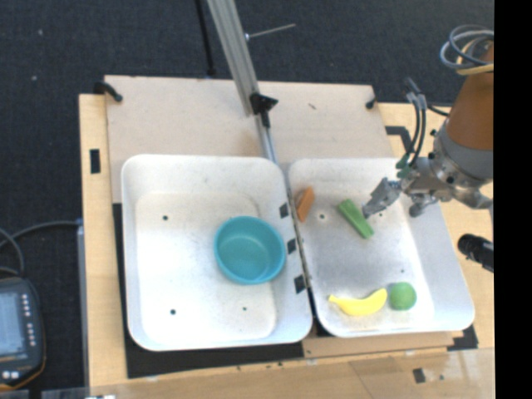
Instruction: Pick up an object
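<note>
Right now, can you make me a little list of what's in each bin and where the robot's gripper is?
left bin: blue bowl
right bin: orange carrot-like piece, green block, yellow banana, green ball
banana and ball: side by side at the near edge
gripper: above the right bin, just right of the green block
held: nothing visibly

a light wooden bench [100, 248] stands on dark speckled carpet [100, 23], with a paler board [183, 119] laid across its far half. a slanted metal rail [233, 44] rises from the board's middle. at the lower left, a handheld screen unit [18, 327] with a cable sits on the floor
</note>
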Controlling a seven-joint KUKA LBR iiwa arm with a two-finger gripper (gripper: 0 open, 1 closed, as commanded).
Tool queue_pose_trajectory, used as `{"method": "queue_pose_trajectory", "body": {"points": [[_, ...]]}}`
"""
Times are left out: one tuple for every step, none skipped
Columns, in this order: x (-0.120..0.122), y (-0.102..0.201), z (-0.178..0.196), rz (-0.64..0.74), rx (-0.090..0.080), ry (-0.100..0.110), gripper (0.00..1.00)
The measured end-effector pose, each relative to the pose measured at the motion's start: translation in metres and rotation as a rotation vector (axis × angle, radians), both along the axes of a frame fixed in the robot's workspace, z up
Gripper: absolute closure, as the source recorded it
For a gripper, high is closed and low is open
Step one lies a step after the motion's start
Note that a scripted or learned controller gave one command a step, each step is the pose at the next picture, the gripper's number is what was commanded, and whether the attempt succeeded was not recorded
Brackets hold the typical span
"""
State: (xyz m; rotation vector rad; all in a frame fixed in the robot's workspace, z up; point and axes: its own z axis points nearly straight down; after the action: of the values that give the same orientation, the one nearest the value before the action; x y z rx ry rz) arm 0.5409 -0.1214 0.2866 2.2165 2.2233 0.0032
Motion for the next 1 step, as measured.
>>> {"method": "queue_pose_trajectory", "body": {"points": [[0.0000,0.0000,0.0001,-0.001,0.000,0.000,0.00]]}}
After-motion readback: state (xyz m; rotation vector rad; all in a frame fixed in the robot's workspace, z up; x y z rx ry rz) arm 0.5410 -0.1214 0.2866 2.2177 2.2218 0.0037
